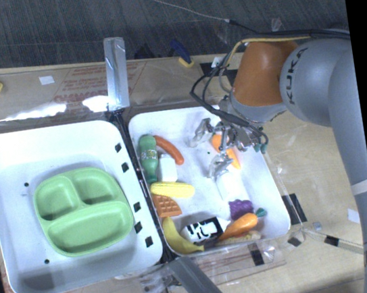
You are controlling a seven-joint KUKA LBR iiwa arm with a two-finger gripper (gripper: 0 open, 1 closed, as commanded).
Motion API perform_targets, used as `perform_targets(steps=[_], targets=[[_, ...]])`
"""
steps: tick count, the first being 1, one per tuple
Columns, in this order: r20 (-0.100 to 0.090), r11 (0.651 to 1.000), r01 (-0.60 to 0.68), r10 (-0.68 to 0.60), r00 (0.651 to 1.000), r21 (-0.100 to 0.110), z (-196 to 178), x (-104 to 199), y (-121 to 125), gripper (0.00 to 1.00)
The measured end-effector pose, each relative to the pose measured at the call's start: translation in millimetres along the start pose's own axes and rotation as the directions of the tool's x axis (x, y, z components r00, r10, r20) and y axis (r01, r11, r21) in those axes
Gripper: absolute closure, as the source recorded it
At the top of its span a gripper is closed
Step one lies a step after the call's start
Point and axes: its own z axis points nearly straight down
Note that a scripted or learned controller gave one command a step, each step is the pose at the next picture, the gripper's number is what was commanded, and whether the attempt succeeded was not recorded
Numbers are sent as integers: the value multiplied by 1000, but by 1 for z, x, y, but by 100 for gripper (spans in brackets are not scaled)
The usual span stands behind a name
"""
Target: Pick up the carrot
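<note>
Orange carrot: the carrot (242, 224) lies in the lower right corner of the right bin (276, 186), close along the bin's lower edge.
Long axis: roughly parallel to that lower edge and slightly tilted, with the green leafy end toward the right wall and the tapered tip toward the bin's middle.
Neighbours: a purple toy (240, 207) sits just beside the carrot on its upper side. A black-and-white block (204, 229) is at its tip end, with a banana (177, 239) beyond that.
Gripper position: the gripper (223, 149) hangs over the upper middle of the same bin, near its upper right corner.
Gripper state: cannot tell. The metal parts are blurred, and orange patches show among them. These may be a small object or part of the tool, and the view is too poor to decide.
Key relation: the carrot lies well apart from the gripper, toward the bin's lower edge and a little toward the right wall.
Approach judgement: the jaws would probably best close across the carrot's short width, so they would line up with the upper-to-lower direction of the bin.
Risk: the purple toy and the lower wall leave little room on either side of the carrot.
Look-alike: an orange-red sausage (169, 149) near the bin's upper left could be mistaken for the target.
</note>
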Motion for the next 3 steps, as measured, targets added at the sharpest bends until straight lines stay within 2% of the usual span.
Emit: perform_targets(steps=[1, 2, 3], targets=[[7, 1000, 5, -5, 1000, 3, -13, -3, 1, 100], [6, 1000, 6, -6, 1000, 3, -13, -3, 1, 0], [11, 1000, 9, -9, 1000, 5, -25, -5, 2, 100]])
